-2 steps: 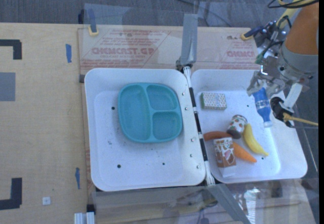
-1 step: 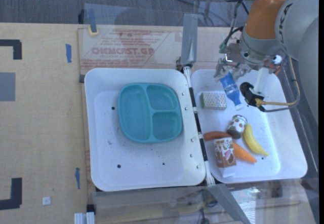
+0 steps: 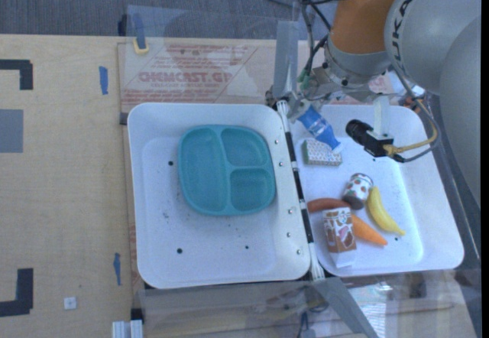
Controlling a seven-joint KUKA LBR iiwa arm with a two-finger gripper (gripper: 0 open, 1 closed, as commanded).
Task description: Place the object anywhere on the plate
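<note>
A teal divided plate (image 3: pixel 227 170) lies in the left white bin (image 3: pixel 153 245), with nothing on it. My gripper (image 3: pixel 304 96) hangs over the far left corner of the right bin (image 3: pixel 435 245), close to the wall between the bins. Just below it a blue packet (image 3: pixel 316 125) lies tilted, and I cannot tell whether the two touch. In front of the packet rests a pale green speckled block (image 3: pixel 322 152).
The near half of the right bin holds a banana (image 3: pixel 380 210), an orange carrot (image 3: pixel 367 231), a red sausage (image 3: pixel 327 205), a small carton (image 3: pixel 338 230) and a round white and dark toy (image 3: pixel 357 189). The arm's grey and orange body overhangs the bin's far right.
</note>
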